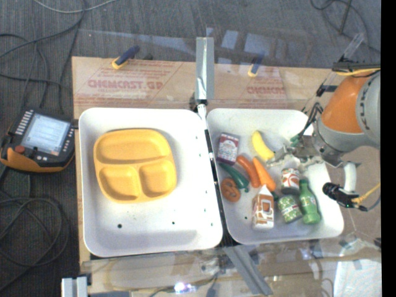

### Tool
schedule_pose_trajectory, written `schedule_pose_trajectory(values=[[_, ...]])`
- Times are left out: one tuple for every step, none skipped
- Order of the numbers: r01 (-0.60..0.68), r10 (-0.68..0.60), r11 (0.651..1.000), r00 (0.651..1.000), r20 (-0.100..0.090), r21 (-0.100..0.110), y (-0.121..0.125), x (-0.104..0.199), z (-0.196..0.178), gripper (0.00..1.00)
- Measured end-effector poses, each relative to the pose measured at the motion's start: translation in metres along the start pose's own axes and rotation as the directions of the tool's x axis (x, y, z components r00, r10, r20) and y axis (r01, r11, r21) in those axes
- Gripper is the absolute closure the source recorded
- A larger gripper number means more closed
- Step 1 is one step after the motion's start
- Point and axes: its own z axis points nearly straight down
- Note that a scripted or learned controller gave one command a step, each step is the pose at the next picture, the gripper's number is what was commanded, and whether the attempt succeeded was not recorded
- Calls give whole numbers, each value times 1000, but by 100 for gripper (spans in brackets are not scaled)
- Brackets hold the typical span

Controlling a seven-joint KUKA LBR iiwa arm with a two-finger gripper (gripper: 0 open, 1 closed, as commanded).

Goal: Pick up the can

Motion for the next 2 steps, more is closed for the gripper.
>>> schedule_pose_trajectory(values=[[-51,51,998,999,4,-23,-11,3,4,0],[-56,56,998,998,9,-15,-14,0,-2,100]])
